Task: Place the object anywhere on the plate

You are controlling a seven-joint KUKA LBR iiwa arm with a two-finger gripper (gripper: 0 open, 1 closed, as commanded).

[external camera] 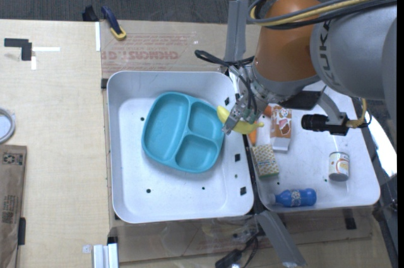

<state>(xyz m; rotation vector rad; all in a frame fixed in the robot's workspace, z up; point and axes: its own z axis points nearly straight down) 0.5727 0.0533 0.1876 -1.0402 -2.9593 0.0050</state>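
The claw [240, 118] hangs at the right rim of the blue three-compartment plastic plate [183, 132], which lies in the left white bin [126, 197], and it seems clamped on a small yellow object [226, 114], though the fingers are hard to make out. In the right white bin [360, 194] lie a blue bottle [295, 198], a small can [339, 166] and a brown-and-white packet [281, 128].
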